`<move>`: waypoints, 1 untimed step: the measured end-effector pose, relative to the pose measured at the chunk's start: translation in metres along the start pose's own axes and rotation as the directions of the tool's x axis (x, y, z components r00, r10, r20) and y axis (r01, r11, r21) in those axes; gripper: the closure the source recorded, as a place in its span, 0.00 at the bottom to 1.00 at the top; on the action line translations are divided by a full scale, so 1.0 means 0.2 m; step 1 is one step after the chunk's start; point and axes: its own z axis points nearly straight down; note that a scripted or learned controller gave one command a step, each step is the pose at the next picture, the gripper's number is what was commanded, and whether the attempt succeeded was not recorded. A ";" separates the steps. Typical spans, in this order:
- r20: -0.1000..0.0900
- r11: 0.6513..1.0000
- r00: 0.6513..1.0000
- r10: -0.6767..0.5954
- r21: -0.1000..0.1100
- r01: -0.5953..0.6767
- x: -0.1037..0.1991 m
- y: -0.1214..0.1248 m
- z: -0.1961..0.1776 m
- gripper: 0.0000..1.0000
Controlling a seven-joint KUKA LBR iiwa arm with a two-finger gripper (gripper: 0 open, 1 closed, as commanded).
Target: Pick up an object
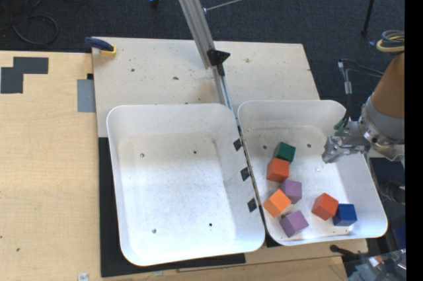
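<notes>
Blocks (278,169) lie clustered in the right bin (264,116): green, red, purple, orange, blue. We see our gripper (332,153) over that bin's right side, apart from them; whether it's open, we cannot tell.

You have seven blocks: one green block (285,151), two red blocks (277,170), two purple blocks (291,190), one orange block (277,202), one blue block (345,213). Two white bins (132,134) hold the lot.

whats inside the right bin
Seven blocks lie in the right bin: green, two red, two purple, orange, blue. The gripper covers some floor.
</notes>
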 end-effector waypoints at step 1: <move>0.001 1.000 1.000 0.000 -0.003 0.000 0.01 0.01 -0.32 1.00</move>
